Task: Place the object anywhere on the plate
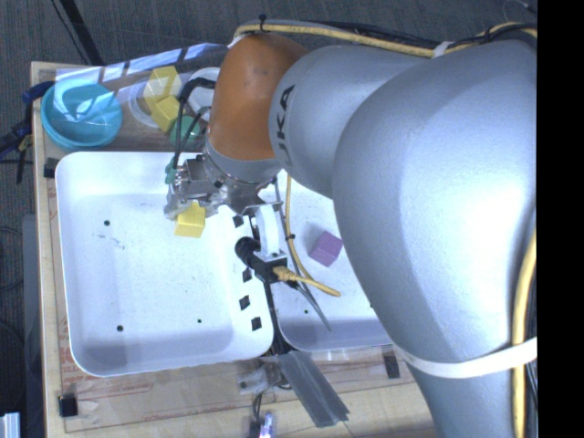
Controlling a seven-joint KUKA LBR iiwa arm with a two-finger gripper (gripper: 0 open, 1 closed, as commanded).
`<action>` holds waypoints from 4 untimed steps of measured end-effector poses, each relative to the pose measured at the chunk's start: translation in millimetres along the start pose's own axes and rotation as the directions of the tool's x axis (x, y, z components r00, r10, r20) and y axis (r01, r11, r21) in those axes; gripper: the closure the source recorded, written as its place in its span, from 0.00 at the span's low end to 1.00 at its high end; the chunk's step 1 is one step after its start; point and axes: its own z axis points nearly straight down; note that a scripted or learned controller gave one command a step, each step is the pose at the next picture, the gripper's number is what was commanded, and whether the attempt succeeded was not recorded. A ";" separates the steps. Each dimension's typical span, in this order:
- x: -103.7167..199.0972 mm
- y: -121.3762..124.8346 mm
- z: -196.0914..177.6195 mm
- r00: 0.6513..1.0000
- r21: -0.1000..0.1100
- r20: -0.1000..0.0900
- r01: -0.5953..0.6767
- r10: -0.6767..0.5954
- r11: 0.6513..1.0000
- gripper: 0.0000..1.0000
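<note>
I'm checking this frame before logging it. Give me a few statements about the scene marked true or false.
1. A yellow block is at the gripper over the left bin. True.
2. A purple cube lies in the left bin. False: it lies in the right bin.
3. A blue bowl sits beyond the left bin's far left corner. True.
4. The arm's band above the wrist is green. False: it is orange.
5. The yellow block rests inside the blue bowl. False: it is at the gripper, apart from the bowl.
</note>
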 end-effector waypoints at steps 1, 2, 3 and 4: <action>58.3 19.3 31.0 1.000 0.000 0.001 0.013 -0.013 1.000 1.00; 6.9 0.6 -1.4 0.999 0.001 0.000 0.045 -0.045 0.999 1.00; 95.2 9.9 13.3 0.990 -0.001 0.001 0.142 -0.142 0.990 1.00; 19.6 23.1 15.8 0.960 0.001 0.000 0.279 -0.279 0.960 1.00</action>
